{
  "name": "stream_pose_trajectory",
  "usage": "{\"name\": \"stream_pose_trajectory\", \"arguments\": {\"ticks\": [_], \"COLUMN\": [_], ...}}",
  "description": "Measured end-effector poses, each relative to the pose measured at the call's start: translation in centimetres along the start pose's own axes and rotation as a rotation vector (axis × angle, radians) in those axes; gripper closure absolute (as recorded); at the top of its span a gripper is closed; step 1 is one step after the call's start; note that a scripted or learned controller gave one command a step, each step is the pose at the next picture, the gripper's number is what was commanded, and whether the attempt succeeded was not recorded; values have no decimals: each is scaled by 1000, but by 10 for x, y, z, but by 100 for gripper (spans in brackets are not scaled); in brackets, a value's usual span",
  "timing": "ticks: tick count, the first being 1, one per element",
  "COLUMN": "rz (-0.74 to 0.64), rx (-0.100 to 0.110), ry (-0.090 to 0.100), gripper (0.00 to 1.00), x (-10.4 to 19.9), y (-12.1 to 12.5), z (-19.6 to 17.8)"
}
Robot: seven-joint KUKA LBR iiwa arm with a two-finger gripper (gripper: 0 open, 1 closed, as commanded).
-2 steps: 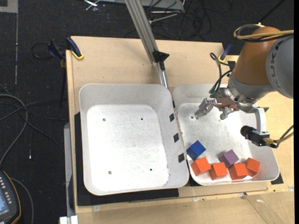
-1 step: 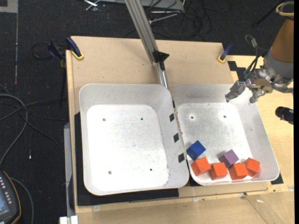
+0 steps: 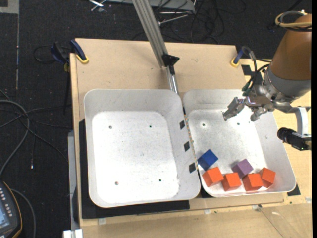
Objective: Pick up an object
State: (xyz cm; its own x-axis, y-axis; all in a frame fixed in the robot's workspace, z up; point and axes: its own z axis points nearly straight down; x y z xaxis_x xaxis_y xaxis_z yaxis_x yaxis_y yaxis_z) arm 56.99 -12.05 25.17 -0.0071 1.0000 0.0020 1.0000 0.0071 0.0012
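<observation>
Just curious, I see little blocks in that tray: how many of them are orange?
4, all along the near edge of the right tray: one below the blue block, one beside it, one under the purple block, one furthest right.

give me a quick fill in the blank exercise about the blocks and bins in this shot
1. All the blocks lie in the ____ bin as the camera sees it, near its front edge.
2. Beside the blue block and the purple block lie ____ orange blocks, such as this orange block.
3. The claw hangs over the ____ part of that bin, apart from the blocks.
4. The claw's fingers are spread, holding ____.

Missing words: right; four; back; nothing
</observation>
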Motion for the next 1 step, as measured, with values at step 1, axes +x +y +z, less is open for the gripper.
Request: {"name": "stream_pose_trajectory", "arguments": {"ticks": [1], "rz": [14], "rx": [0], "ry": [-6], "gripper": [0], "x": [-66], "y": [-59], "z": [-28]}}
